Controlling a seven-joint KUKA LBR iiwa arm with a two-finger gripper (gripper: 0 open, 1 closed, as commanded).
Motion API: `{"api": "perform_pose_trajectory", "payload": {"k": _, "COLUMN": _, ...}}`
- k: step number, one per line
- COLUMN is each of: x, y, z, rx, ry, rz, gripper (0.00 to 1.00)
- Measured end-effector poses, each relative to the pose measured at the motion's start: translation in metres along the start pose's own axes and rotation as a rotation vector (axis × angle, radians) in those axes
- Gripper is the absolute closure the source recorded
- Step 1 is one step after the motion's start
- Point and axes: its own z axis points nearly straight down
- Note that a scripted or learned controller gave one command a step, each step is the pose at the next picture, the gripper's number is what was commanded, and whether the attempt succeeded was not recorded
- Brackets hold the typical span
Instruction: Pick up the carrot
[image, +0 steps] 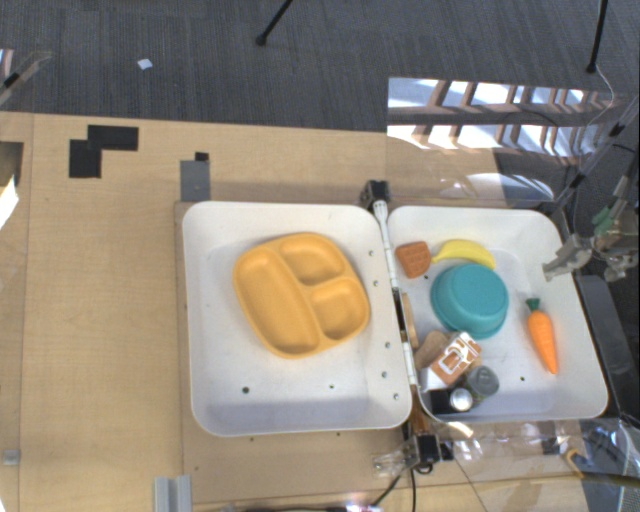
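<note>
The carrot (541, 338) is orange with a small green top. It lies in the right bin (585, 398) near the right wall, green end pointing to the back. My gripper (564, 261) hangs over the bin's right rim, a little behind and to the right of the carrot, with nothing visibly in it. The rest of the arm is cut off by the view's right edge.
A teal bowl (469, 298) sits just left of the carrot, with a yellow banana (466, 251) and a brown-orange block (412, 259) behind it. A small orange-and-white box (457, 359) and a grey round piece (484, 381) lie at the front. The left bin (215, 400) holds a yellow divided plate (300, 293).
</note>
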Motion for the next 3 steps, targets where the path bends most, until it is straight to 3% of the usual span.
{"api": "perform_pose_trajectory", "payload": {"k": 1, "x": -0.005, "y": 0.0, "z": 0.148, "rx": 0.008, "ry": 0.005, "rz": -0.188, "gripper": 0.0}}
{"api": "perform_pose_trajectory", "payload": {"k": 2, "x": -0.004, "y": 0.017, "z": 0.19, "rx": -0.009, "ry": 0.004, "rz": -0.097, "gripper": 0.0}}
{"api": "perform_pose_trajectory", "payload": {"k": 3, "x": -0.003, "y": 0.02, "z": 0.181, "rx": -0.017, "ry": 0.0, "rz": -0.102, "gripper": 1.0}}
